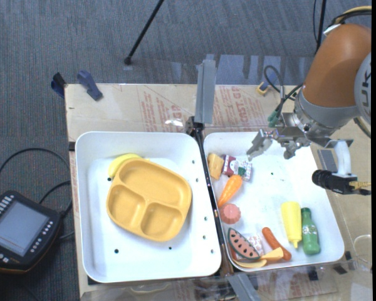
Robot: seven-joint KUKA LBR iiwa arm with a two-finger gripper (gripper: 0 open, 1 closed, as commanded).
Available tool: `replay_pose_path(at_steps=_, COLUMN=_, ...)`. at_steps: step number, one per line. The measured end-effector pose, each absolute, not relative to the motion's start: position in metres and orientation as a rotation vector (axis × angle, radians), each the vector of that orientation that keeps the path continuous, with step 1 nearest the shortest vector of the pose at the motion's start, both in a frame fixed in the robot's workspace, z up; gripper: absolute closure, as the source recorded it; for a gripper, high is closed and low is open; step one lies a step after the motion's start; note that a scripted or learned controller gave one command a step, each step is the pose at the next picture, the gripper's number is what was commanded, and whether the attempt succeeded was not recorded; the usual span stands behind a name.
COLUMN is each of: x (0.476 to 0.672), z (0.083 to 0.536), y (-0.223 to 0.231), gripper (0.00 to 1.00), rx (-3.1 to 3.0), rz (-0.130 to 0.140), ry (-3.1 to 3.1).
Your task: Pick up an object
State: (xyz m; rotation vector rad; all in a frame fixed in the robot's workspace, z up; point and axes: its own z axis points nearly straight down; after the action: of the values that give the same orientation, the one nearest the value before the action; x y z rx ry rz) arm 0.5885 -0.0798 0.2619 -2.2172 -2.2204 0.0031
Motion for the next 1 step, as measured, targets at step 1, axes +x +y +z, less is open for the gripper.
replay_pose_path(at_steps=1, x=0.5184, z=0.1802, y=-0.1304, gripper=0.0, rx=-2.182, rz=0.013, ry=-2.244)
